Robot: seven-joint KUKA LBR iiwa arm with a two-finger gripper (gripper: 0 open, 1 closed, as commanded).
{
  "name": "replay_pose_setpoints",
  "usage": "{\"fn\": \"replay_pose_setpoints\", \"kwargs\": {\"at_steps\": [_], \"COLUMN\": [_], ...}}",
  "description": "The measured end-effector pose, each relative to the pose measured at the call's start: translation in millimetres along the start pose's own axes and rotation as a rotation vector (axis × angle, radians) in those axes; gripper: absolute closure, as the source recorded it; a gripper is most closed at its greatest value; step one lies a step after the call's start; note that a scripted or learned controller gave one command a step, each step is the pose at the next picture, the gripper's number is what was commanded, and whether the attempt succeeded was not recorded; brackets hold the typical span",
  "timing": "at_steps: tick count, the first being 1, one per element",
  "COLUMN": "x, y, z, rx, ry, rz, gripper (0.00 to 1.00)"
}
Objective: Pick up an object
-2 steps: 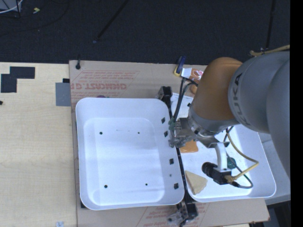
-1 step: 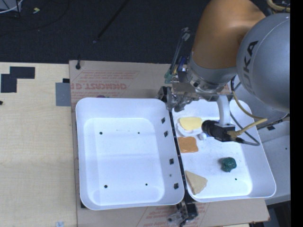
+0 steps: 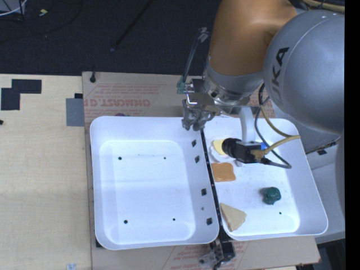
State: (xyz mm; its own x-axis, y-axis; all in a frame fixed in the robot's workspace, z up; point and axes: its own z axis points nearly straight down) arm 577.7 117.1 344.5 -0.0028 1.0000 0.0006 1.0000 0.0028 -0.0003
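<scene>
Two white bins on cardboard (pale wood bench).

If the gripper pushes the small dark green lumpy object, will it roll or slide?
The small dark green lumpy object looks rounded yet irregular, so it would probably tumble briefly, not roll far. It seems small, likely light. The smooth right white bin may let it slide.

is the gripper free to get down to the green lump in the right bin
Probably yes. The green lump lies alone on bare bin floor, apart from the orange piece and tan wedge. The gripper hangs over the bins' far edge.
</scene>
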Motion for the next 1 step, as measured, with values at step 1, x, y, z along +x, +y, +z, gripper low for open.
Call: {"fn": "replay_pose_setpoints", "kwargs": {"at_steps": [1], "x": [54.1], "y": [1.5], "z": [31.5], "rx": [0.005], "ry": [-0.001], "rz": [-0.001], "gripper": [1.0]}}
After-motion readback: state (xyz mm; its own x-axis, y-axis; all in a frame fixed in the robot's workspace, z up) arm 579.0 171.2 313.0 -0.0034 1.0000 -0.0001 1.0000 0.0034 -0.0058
